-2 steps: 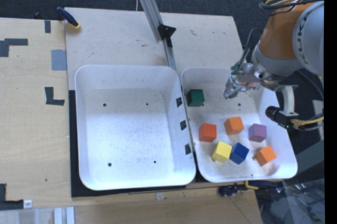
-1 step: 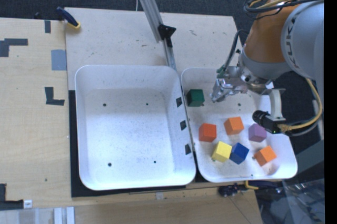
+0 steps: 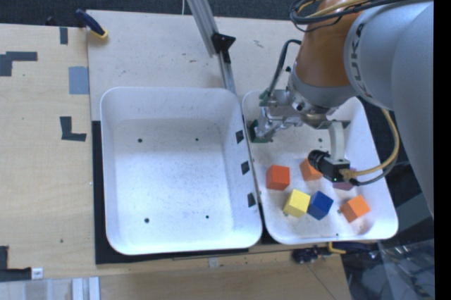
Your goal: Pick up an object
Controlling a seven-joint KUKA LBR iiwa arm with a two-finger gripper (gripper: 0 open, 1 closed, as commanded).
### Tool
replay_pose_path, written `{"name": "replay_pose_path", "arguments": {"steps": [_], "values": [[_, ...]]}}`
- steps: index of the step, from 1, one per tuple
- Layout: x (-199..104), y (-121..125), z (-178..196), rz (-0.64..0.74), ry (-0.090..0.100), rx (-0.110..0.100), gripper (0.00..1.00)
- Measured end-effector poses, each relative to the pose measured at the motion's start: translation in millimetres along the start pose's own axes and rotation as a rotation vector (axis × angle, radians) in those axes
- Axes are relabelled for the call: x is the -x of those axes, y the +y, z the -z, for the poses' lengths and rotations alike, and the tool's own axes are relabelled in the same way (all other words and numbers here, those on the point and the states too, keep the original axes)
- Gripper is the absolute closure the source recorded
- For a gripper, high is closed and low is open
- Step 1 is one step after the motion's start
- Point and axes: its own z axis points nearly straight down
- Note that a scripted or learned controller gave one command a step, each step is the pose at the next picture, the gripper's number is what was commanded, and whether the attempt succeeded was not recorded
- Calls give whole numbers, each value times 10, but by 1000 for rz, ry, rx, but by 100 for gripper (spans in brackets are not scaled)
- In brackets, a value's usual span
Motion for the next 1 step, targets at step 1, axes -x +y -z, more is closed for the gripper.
{"name": "replay_pose_path", "arguments": {"steps": [1], "values": [[-537,-115,-53,0,-1,-1,100]]}}
